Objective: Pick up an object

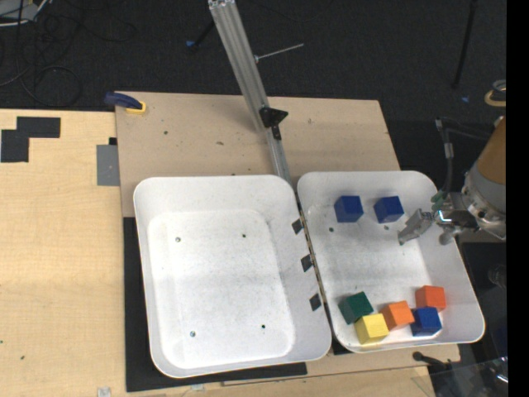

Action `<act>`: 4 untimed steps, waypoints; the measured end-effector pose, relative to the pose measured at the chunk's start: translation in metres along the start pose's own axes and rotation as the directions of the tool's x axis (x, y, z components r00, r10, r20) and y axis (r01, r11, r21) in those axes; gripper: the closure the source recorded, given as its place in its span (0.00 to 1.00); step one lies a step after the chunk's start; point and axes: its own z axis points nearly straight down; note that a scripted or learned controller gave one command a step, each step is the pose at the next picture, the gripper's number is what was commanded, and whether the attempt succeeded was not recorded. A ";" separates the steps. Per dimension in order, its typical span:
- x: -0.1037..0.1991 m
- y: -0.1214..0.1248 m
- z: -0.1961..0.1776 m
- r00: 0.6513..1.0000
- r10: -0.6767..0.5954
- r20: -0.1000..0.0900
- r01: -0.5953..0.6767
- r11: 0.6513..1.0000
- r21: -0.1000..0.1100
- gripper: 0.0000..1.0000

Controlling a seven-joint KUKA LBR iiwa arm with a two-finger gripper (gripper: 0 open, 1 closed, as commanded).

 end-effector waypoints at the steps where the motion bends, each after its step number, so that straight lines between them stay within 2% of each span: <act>1: 0.000 0.001 -0.003 1.000 0.000 0.001 0.000 1.000 -0.005 0.00; 2: -0.002 0.010 0.053 1.000 0.000 0.000 0.000 1.000 0.000 0.00; 3: -0.001 0.011 0.104 1.000 0.002 0.002 -0.002 1.000 -0.006 0.00; 4: -0.002 0.010 0.093 1.000 0.005 0.002 -0.005 1.000 -0.006 1.00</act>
